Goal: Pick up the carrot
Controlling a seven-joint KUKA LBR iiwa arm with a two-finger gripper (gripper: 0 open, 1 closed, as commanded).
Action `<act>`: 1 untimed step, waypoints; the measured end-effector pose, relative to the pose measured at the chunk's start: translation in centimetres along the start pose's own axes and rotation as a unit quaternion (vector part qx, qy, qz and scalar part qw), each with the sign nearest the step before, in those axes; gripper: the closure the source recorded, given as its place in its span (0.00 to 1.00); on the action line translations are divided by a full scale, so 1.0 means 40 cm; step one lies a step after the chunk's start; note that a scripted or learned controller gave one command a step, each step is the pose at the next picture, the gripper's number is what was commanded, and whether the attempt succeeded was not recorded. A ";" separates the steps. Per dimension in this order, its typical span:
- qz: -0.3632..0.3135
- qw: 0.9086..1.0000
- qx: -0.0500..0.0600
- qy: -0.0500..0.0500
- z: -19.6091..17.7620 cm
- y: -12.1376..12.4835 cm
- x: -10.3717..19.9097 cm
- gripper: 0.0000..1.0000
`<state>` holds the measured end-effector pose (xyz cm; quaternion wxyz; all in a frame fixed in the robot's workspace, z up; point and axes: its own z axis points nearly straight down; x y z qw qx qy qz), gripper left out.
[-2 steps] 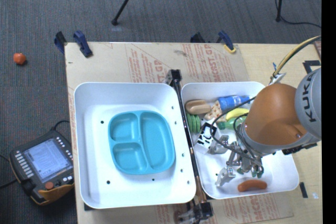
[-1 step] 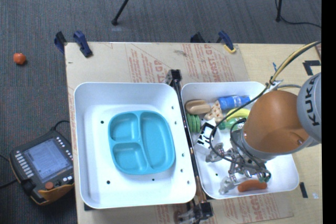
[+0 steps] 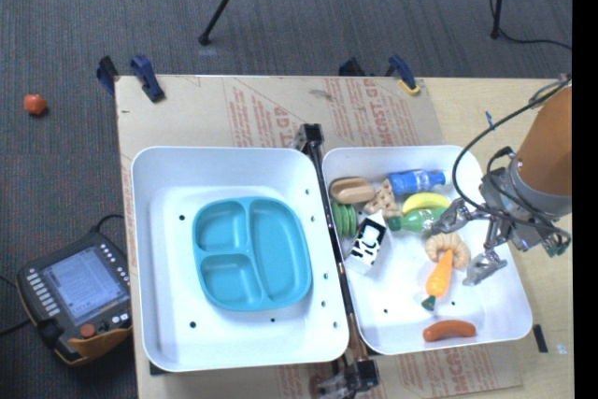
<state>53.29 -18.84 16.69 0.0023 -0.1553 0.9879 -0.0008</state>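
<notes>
So the metal two-finger gripper is hanging over the right-hand shallow white plastic bin, fingers spread wide apart with nothing between them. One finger sits up near the yellow stuff, the other lower down toward the bin's right side. The small orange carrot with a green stem end lies on the bin floor just beside the gripper, tilted, its top touching a pale beige curled pastry-looking thing. Below the carrot there's a reddish-orange sausage, apart from it. Further up-left: a yellow banana, a blue plastic bottle, a black-and-white little box. The left white bin holds a light blue divided plastic tray.
</notes>
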 end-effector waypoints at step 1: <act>0.016 1.000 -0.003 0.003 0.199 0.114 -0.016 0.00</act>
